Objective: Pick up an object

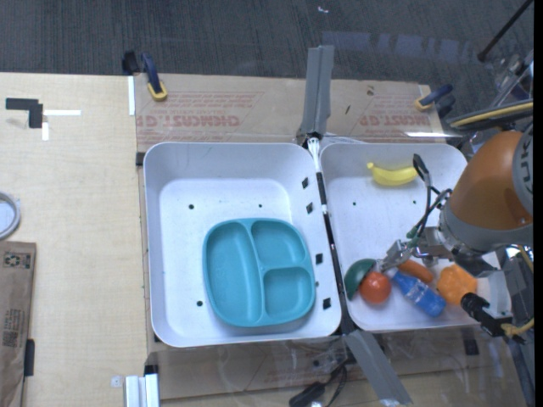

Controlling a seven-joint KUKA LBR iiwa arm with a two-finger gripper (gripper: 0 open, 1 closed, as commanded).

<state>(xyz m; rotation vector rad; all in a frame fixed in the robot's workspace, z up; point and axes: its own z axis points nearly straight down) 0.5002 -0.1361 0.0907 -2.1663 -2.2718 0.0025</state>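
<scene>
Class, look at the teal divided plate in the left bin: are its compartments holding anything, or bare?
Bare. All three compartments of the teal plate show only their own teal surface; the food items lie in the right bin.

light wood bench (76, 227) carries two white bins, left bin (157, 253) and right bin (339, 185) touching side by side. brown cardboard sheet (246, 113) lies behind them, tape roll (7, 217) and paper bag (15, 303) at left edge.

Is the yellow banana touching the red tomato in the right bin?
Apart. The camera view shows the banana near the far wall of the right bin, and the tomato near the front, with bare white floor between them.
</scene>
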